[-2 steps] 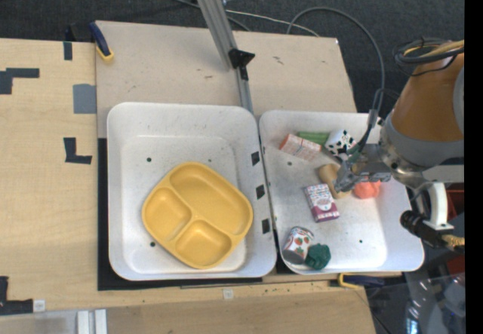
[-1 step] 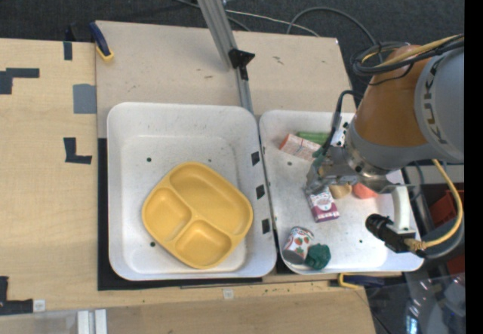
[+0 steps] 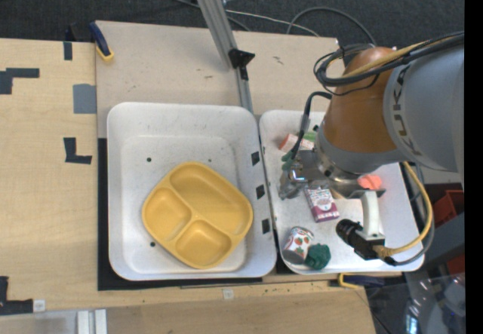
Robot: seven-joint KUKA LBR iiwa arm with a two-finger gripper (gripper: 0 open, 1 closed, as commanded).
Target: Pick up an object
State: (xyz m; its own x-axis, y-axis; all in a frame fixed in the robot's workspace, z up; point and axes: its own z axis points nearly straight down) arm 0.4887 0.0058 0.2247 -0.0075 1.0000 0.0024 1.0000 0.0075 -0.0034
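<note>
Showing "KUKA" lettering on arm [image 3: 423,110], pincer [image 3: 290,182] state unclear, small red-labelled packet [image 3: 322,204] print unreadable.

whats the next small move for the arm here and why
Probably a short descent in place. The gripper hangs low at the left side of the right bin, and the small carton lies just to its right; nothing shows between its fingers. The yellow tray sits alone in the left bin, further off, so the nearby clutter looks the easier target.
</note>
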